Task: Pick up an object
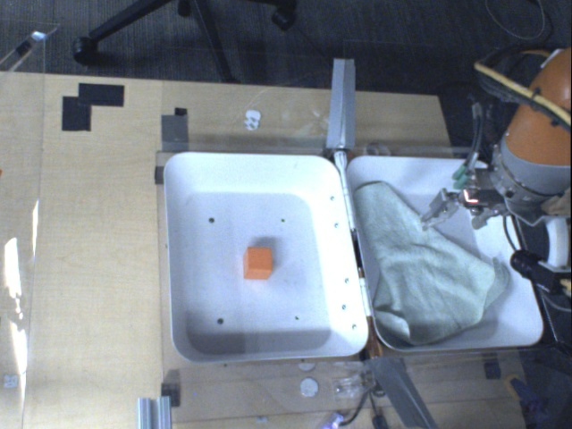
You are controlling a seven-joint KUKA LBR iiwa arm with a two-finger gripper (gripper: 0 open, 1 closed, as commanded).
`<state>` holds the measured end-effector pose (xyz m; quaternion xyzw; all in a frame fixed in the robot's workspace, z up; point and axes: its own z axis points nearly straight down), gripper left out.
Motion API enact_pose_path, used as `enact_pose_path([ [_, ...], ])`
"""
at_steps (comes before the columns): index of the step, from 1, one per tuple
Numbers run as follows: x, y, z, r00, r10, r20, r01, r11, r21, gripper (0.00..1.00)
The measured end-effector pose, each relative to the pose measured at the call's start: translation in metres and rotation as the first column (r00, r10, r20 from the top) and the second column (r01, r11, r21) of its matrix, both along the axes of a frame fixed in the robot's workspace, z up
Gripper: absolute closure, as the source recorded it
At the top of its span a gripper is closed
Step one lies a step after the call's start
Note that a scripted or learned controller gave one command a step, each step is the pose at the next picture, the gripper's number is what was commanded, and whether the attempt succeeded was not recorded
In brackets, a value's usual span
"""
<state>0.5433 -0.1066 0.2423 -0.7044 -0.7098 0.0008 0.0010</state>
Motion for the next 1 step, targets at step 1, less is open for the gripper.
enact_pose_path([
  [1, 0.0286, -0.0103, -0.0538, 1.000, -0.016, -0.001, 0.016, 1.000, 0.000, 0.00],
])
